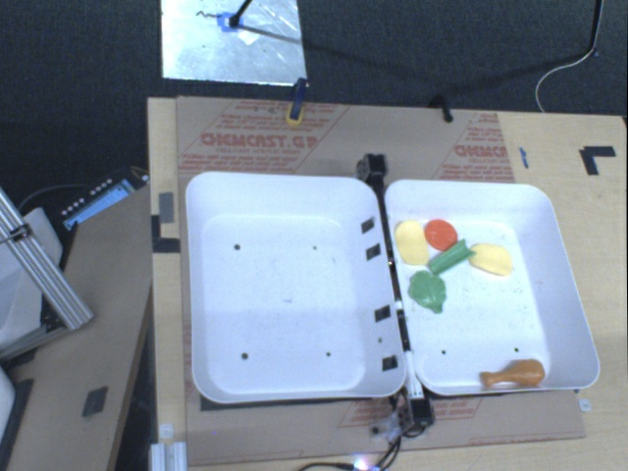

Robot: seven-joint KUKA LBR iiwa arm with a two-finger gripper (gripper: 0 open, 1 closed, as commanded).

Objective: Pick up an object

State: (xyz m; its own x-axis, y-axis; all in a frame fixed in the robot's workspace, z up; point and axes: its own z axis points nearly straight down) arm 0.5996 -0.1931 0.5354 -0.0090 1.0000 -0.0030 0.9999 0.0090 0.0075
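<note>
Two white bins are sitting side by side on a brown board (257, 137). The left bin (285, 186) is lying in the middle of the frame. The right bin (551, 209) is holding all the toys.

Near the upper left of the right bin, a yellow toy (411, 243) is touching a red ball (441, 233). Just below them a green stick (450, 258) is lying at a slant, touching a second yellow lump (492, 259) on its right. A green leaf (428, 290) is lying just under the stick. An orange drumstick (514, 374) is lying well apart from the others, in the lower right of that bin, close to the rim.

A shiny sheet (231, 27) is lying in the upper left of the frame, above the board.

I cannot tell how the pincer is standing.
</note>
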